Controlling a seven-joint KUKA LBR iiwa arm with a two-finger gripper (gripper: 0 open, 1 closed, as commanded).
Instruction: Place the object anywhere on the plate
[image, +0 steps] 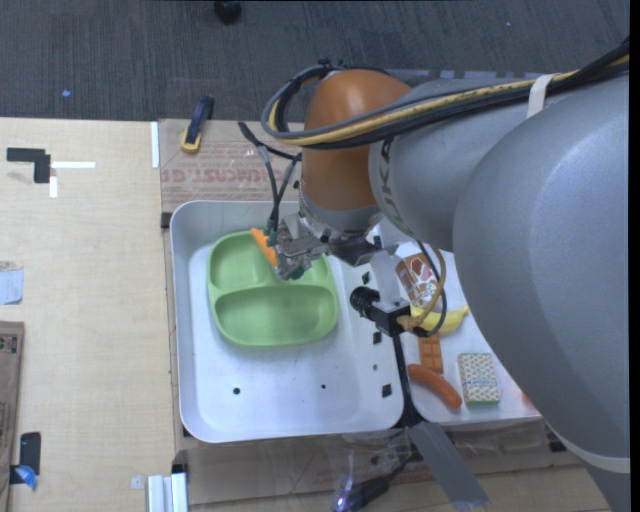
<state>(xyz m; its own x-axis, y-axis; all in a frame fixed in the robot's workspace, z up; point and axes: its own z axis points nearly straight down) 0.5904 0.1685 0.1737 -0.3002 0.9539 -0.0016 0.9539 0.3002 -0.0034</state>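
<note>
The left bin (270, 400) holds a green plate (270, 295) with 2 compartments. Above the plate's upper right part hangs the gripper (287, 262), its fingers clamped on an orange carrot (264, 244); the carrot sticks out up and left from between them, over the upper compartment. To the right, the second bin (500, 415) holds a snack packet (418, 280), a banana (445, 320), a sausage (436, 386) and a small box (479, 378). The grey arm (520, 220) covers much of that bin.

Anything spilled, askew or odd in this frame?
Nothing stands out. The green plate sits flat in the left bin; a carrot shows at the gripper over the plate's upper rim. Toy foods lie in the right bin.
</note>
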